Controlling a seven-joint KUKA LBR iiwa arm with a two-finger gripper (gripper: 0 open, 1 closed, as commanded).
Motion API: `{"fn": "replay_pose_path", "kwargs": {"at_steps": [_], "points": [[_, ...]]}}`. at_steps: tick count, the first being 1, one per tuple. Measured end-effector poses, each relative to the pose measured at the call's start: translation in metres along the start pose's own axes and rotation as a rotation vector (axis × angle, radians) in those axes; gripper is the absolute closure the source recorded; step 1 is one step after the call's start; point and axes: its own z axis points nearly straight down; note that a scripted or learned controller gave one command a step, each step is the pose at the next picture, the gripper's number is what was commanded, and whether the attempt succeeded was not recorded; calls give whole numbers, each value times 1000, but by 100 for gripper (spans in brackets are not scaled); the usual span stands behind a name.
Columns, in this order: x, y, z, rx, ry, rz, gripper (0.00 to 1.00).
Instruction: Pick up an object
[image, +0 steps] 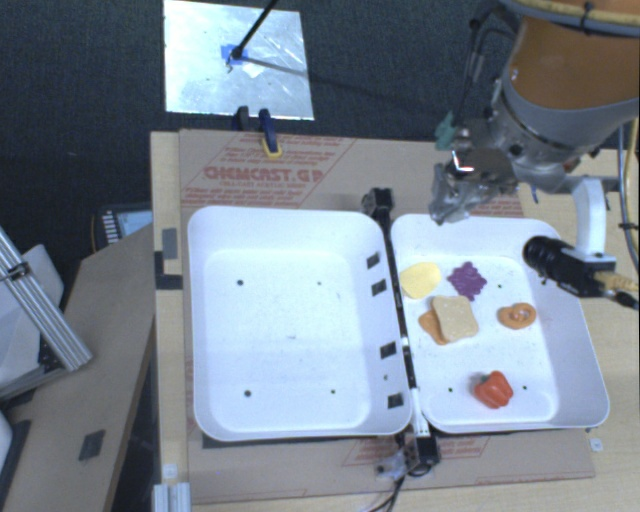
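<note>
I am at the approach step, with nothing picked yet. My gripper (458, 205) hangs over the far rim of the right bin (575, 400), near its back-left corner, and every item lies nearer the camera than I do. Closest to me are the yellow piece (420, 279) and the purple piece (466, 279), side by side with a small gap. Below them the toast (457, 319) rests on an orange slice (431, 326), so the two touch. The orange ring (517, 316) sits apart to the right, and the red pepper (493, 389) lies alone toward the near edge. The left bin (215, 400) is not my concern. I judge my next move to be a shift toward the camera and a descent over one item; the pepper or the ring look the cleanest, as each lies clear of its neighbours, while the flat yellow and purple pieces may slip under me. As for my jaws, I cannot tell whether they are apart or together: the tip is a blurred grey mass from this angle. Nothing visible lies between them, and they touch no item.
</note>
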Motion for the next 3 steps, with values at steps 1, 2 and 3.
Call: {"fn": "replay_pose_path", "kwargs": {"at_steps": [1, 2, 3], "points": [[-23, -37, 44, 6, -2, 8, 100], [48, -36, 48, 4, 1, -3, 100], [91, -36, 33, 2, 1, 0, 100]]}}
